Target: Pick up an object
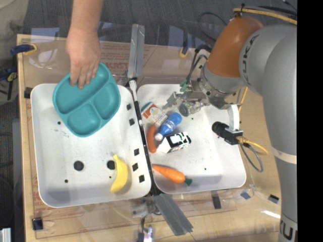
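Note:
My gripper (184,103) hangs over the far part of the right bin (227,165), below the orange wrist band. Just in front of it and to the left lies a blue bottle (169,124) with a white cap. Beside the bottle are a black-and-white toy car (177,141), an orange sausage-shaped piece (151,138) and a small red-and-white packet (151,110). A carrot (170,174) lies near that bin's front wall. Nothing shows between my gripper and these objects, and its state is unclear from this angle.
A person's hand (84,59) holds a teal divided plate (88,101) tilted over the far part of the left bin (50,185). A banana (119,175) lies at that bin's front right. A black part on a cable (225,132) hangs over the right bin's right side.

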Available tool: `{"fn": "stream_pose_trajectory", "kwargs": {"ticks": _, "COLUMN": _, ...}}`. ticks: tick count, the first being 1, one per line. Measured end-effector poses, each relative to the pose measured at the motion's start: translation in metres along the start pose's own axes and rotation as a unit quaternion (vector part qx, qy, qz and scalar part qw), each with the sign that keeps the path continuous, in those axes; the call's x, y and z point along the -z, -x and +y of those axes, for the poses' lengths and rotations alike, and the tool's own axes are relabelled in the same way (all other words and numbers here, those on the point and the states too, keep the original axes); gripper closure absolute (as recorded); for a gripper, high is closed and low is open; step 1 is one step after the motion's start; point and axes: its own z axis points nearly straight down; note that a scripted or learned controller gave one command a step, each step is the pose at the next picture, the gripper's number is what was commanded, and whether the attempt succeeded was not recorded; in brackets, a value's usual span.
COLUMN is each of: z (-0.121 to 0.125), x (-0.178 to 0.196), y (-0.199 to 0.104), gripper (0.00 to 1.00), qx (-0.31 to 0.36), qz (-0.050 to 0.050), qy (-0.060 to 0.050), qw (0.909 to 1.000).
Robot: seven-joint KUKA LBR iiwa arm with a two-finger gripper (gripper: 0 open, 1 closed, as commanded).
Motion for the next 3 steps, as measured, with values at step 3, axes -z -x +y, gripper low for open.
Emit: {"fn": "stream_pose_trajectory", "kwargs": {"ticks": 3, "z": -0.022, "x": -0.112, "y": 0.003, "gripper": 0.00, "qx": 0.024, "qz": -0.005, "qy": 0.005, "qw": 0.9997}}
